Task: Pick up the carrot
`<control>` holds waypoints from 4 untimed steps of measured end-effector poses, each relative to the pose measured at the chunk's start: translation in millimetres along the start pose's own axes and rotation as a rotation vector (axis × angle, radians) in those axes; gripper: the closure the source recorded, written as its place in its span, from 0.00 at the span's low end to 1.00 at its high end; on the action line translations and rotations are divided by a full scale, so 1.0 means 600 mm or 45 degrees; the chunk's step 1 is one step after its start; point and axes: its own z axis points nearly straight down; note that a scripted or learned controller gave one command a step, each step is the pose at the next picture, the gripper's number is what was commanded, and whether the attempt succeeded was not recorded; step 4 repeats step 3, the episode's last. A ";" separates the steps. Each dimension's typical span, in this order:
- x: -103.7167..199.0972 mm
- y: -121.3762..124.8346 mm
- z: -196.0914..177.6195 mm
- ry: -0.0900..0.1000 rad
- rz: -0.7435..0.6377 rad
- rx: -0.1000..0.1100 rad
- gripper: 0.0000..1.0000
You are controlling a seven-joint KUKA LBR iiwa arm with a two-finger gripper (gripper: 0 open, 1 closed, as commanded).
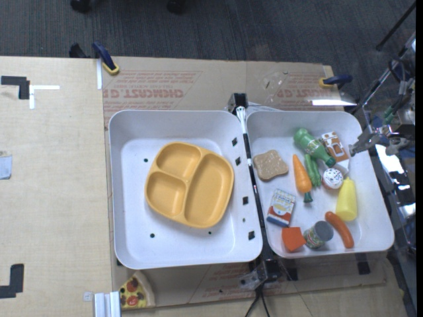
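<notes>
carrot (301, 175): toy, lies in right bin (377, 197) left of centre, between bread slice (270, 165) and green bottle (313, 146), tip up-view | likely light, rigid, smooth plastic, may slip | pinch across thick middle | gripper (373, 137) at bin's right rim, well apart from carrot, hand state: cannot tell

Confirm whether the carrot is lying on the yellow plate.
No, the carrot lies in the right bin beside the toast slice; the yellow plate sits in the left bin.
</notes>
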 end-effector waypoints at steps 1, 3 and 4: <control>0.084 -0.001 0.234 -0.005 -0.018 -0.020 0.00; 0.162 -0.013 0.252 0.000 0.027 -0.006 1.00; 0.162 -0.013 0.252 0.000 0.027 -0.006 1.00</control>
